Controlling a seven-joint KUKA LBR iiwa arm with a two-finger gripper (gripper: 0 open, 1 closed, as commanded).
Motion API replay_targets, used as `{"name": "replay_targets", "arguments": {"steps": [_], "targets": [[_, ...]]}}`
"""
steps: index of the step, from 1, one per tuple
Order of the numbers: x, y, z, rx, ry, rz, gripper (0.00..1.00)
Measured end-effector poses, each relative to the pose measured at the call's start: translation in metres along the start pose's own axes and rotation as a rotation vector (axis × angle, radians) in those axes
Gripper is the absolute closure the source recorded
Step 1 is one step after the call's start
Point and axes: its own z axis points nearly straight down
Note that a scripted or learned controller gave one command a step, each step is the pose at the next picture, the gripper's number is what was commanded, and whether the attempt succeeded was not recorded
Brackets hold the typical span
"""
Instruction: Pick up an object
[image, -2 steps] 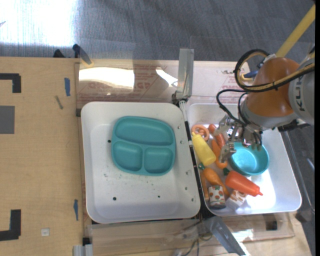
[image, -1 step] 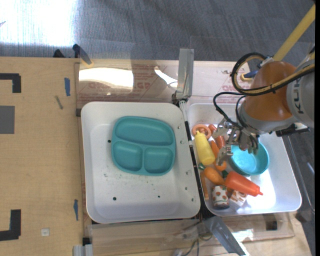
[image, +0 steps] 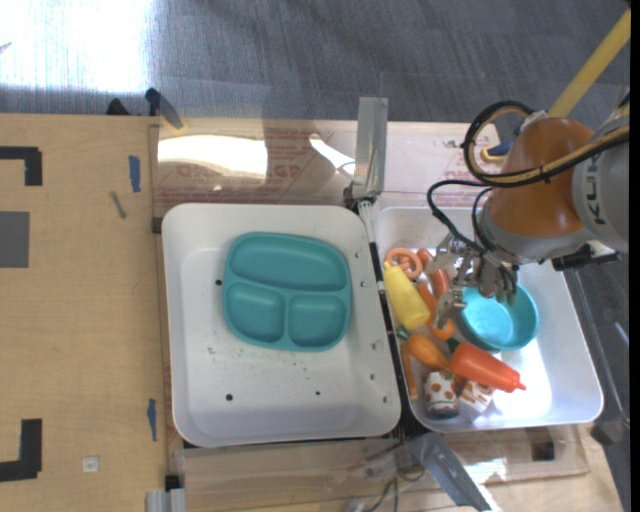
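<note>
Nearest, at bottom of right bin (image: 575, 400): small patterned cup (image: 441, 391), lying against the bin's lower left wall. Just beside it, orange-red bottle (image: 488, 368), on its side, cap end pointing right. Touching the bottle's left end, orange carrot-like piece (image: 427, 349).

Middle of right bin: blue bowl (image: 499, 321), upright, tucked under the arm's wrist. Left of the bowl, yellow banana-shaped toy (image: 405, 297), lying lengthwise along the bin's left wall. Above it, pale orange ring (image: 403, 262), with further orange pieces between banana and bowl, too jumbled to tell apart.

Gripper (image: 463, 291): lowered among the orange pieces at the bowl's left rim; fingers pointing down, open or closed cannot be told, nothing seen between them.

Left bin (image: 190, 300): teal divided tray (image: 287, 291), three compartments, flat, near centre. Dark specks on the bare floor below it.

Farther back: grey arm with orange band (image: 535, 185), black cables looping over it. Cardboard sheet (image: 75, 290) at far left, flat on bench.
</note>
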Motion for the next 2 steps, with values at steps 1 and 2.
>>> {"name": "replay_targets", "arguments": {"steps": [1, 2], "targets": [[0.022, 0.003, 0.014, 0.005, 0.026, 0.1, 0.0], [0.018, 0.005, 0.001, 0.004, 0.013, 0.099, 1.0]]}}
